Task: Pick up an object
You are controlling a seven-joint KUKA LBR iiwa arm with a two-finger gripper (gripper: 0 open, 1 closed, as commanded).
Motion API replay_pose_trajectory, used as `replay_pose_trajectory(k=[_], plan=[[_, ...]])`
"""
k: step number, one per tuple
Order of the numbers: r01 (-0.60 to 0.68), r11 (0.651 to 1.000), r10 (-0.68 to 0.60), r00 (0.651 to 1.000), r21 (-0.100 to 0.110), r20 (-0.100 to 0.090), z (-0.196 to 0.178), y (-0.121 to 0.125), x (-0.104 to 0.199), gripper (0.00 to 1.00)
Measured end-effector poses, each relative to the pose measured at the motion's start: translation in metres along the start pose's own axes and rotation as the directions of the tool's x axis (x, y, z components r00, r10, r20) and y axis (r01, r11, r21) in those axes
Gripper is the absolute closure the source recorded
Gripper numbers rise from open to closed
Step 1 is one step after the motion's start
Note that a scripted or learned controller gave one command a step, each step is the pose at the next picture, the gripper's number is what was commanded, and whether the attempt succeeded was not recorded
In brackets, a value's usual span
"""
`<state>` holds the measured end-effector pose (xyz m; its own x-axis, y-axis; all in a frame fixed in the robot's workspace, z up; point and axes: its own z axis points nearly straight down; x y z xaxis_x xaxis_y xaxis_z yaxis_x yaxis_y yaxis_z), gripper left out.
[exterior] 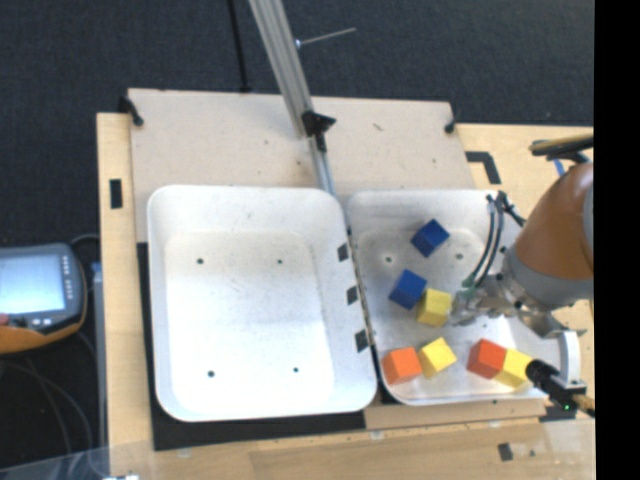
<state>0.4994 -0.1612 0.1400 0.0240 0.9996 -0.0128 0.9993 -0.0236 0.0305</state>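
You are looking at a tan counter sitting on dark carpet, with a pale board lying across its far part. A silver metal rail is slanting down toward the middle of the counter. At the left edge, a small screen device is glowing beside the counter, with dark cables trailing beneath it.
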Motion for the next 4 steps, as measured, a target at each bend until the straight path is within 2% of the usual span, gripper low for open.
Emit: replay_pose_trajectory(k=[2,3,4], plan=[[0.001,1.0,-0.001,1.0,-0.017,0.01,-0.021,0.004,-0.004,1.0],[0.033,0.999,-0.033,0.999,0.021,-0.012,-0.066,0.064,0.034,1.0],[0.03,0.999,-0.03,0.999,0.03,-0.012,-0.063,0.06,0.031,0.0]])
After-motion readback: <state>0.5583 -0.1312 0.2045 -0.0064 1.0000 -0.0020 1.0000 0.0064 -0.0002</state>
